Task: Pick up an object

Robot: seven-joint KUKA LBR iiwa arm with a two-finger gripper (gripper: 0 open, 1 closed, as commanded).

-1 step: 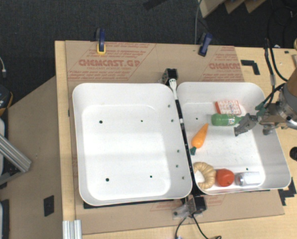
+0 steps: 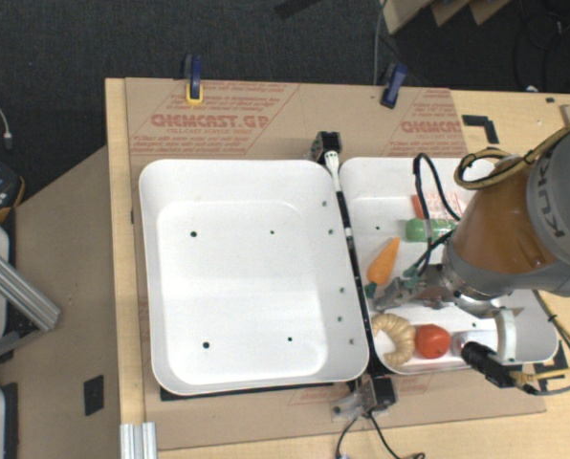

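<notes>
My gripper sits low in the right bin; I cannot tell its state. Carrot: orange, tapered, tilted, just at its 11 o'clock. Red tomato-like ball at 5 o'clock, touching a tan curled pastry. Green item at 12 o'clock. Left bin at 9 o'clock.

Robot lab: clamped cardboard bench; twin white bins.
</notes>
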